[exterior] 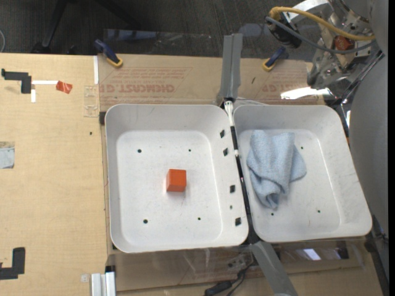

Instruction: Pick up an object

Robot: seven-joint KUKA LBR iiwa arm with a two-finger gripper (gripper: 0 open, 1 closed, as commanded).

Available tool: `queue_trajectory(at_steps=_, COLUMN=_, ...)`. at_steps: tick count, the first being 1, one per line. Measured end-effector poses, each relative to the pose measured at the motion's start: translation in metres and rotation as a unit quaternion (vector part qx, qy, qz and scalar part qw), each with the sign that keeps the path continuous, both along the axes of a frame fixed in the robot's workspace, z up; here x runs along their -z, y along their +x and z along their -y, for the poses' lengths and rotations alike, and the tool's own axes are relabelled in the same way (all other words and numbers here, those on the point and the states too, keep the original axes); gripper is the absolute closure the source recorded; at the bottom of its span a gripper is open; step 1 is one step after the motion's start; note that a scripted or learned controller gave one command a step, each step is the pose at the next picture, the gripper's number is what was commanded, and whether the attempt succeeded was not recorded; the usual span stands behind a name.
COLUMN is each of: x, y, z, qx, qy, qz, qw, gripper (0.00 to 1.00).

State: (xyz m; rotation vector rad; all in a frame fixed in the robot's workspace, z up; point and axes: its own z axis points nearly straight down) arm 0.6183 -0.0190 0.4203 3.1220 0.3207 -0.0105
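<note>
My gripper (pixel 336 73) hangs at about one o'clock in the view, up past the far rim of the right bin (pixel 345 134), tangled visually with a yellow hose (pixel 308 14) and wrist hardware. I cannot tell how it is set from this picture.

Two things could be picked. An orange block (pixel 176 180) sits alone near the middle of the left bin (pixel 114 165), a touch toward six o'clock, well apart from every wall. A blue cloth (pixel 276 165) lies crumpled in the right bin, toward its nine o'clock side, close to the divider between the bins.

Nothing is in my grasp, so I judge the task has yet to begin in earnest: I am above and behind the bins, not over either thing.

What could go wrong from here, as I see it:
- The block is small and hard-edged. If I come down a little off centre, one finger would likely land on top or nudge it sideways, and it would probably slide on the smooth bin floor.
- The cloth is soft and folded. A shallow pinch might catch only a top fold that slips free on the lift.
- The cloth lies near the divider; a descent on that side risks striking the rim.
- Reaching the block means crossing the whole right bin and the divider.
</note>
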Motion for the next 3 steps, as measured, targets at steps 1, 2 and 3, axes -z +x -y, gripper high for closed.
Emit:
queue_trajectory(at_steps=1, x=-0.017, y=0.035, z=0.006, qx=0.002, qy=0.0002, qz=0.0, qw=1.0, gripper=1.0)
queue_trajectory(at_steps=2, x=0.062, y=0.0, z=-0.009, qx=-0.001, qy=0.0004, qz=-0.001, qw=1.0, gripper=1.0)
queue_trajectory(at_steps=3, x=-0.018, y=0.036, z=-0.01, qx=0.0, qy=0.0004, qz=0.0, qw=1.0, gripper=1.0)
